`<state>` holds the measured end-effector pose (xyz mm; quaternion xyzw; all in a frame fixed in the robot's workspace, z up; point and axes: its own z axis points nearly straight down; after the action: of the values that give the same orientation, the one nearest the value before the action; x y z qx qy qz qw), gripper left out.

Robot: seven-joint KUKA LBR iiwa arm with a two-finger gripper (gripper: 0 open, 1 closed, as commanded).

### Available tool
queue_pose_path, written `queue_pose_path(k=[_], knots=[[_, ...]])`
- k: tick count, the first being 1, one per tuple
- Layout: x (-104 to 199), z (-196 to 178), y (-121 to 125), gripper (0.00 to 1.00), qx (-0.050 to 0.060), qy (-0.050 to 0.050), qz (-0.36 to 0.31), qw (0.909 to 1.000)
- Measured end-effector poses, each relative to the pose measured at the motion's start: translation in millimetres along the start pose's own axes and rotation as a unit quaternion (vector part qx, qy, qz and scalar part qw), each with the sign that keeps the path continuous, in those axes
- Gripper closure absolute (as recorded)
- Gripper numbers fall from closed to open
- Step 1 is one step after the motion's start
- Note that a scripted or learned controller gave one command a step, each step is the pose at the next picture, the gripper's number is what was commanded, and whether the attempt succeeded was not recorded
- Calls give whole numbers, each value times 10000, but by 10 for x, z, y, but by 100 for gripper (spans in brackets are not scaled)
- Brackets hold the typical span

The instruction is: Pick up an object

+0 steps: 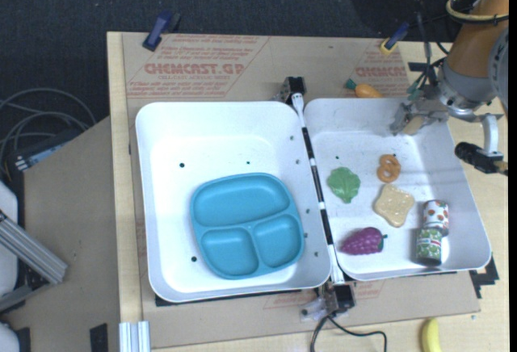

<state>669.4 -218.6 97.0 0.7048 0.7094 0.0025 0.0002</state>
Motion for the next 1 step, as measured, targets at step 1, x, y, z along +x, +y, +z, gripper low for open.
queue_pose_path(k=[1], knots=[[290, -357, -64, 100, 16, -13, 25, 10000]])
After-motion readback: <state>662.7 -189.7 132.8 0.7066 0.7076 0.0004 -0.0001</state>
